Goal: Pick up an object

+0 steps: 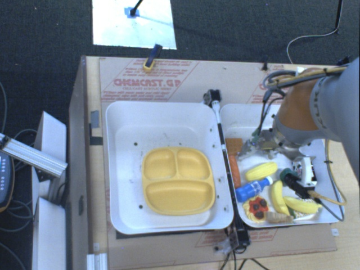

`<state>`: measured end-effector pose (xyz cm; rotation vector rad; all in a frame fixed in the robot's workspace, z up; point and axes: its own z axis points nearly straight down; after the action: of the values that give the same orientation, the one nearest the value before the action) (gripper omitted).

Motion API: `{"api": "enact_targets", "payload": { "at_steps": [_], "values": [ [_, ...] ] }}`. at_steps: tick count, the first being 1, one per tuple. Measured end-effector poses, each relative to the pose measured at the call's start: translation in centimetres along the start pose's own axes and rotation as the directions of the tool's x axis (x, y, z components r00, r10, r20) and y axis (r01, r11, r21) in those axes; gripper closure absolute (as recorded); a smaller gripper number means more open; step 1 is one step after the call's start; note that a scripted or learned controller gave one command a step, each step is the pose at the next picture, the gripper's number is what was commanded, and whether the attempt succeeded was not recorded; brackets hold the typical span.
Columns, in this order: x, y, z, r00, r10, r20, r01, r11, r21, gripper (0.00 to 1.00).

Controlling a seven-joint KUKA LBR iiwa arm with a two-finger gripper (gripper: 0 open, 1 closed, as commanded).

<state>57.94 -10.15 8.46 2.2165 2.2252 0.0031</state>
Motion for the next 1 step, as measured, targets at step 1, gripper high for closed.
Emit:
{"api": "enact_targets", "payload": {
  "at_steps": [1],
  "values": [
    [-0.88,-5.41,0.05,1.000,0.003,0.001,-0.003,1.000,0.002,0.00]
  ]
}}
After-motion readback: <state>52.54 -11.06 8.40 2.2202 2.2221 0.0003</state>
